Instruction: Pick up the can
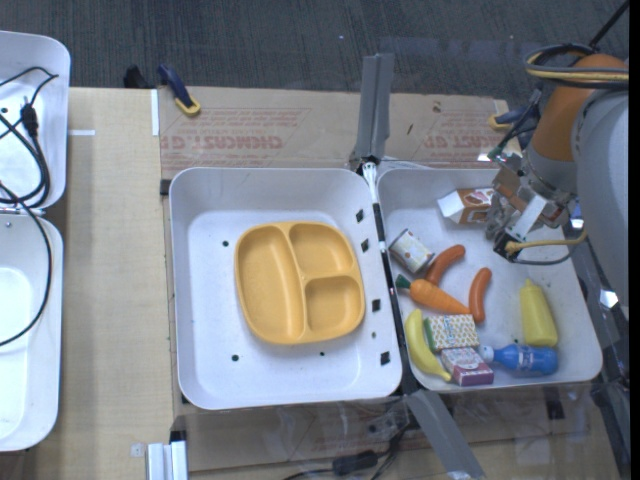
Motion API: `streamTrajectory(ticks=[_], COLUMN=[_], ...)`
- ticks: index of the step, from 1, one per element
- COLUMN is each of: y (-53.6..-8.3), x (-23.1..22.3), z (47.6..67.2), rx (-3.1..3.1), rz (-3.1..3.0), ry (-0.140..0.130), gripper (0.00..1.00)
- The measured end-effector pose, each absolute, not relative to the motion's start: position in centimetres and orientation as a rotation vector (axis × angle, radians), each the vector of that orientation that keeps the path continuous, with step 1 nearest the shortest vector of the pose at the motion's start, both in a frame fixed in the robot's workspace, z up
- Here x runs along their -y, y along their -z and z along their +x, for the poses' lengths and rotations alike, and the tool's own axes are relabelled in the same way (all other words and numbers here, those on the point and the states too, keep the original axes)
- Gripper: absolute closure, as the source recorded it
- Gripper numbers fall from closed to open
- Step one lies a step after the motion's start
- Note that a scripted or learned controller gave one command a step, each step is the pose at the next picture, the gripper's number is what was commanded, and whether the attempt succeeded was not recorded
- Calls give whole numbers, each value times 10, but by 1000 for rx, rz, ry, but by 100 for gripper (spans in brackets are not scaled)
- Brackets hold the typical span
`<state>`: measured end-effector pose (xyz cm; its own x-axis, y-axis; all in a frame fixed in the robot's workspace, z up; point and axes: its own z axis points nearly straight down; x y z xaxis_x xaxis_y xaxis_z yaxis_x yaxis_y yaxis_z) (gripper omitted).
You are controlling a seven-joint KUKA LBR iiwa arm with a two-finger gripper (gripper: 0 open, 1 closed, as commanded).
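1. The arm's gripper [512, 226] hangs over the far right part of the right bin [590, 353], close beside a small carton [466, 205] near the bin's far edge. I can't tell whether it is open or closed, and I see nothing caught in it.
2. The can [409, 249] lies tipped on its side near the right bin's left wall, well apart from the gripper. The pick looks to me not yet begun.
3. Next, I'd judge, the gripper must cross toward the left wall and come down over the can, clear of the sausage [445, 263] just beside it.
4. The right bin also holds a carrot [438, 296], a second sausage [480, 294], a banana [422, 346], two small boxes [458, 348], a blue bottle [524, 359] and a yellow bottle [537, 314].
5. The left bin [200, 268] holds a yellow divided plate [298, 281], its three wells bare.
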<state>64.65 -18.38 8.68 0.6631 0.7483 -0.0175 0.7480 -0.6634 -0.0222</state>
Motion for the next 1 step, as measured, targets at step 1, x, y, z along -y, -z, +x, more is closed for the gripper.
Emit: streamTrajectory(ticks=[1], y=[-87], x=[175], z=[647], rx=[1128], rz=[-2923], ry=[-41], gripper=[0])
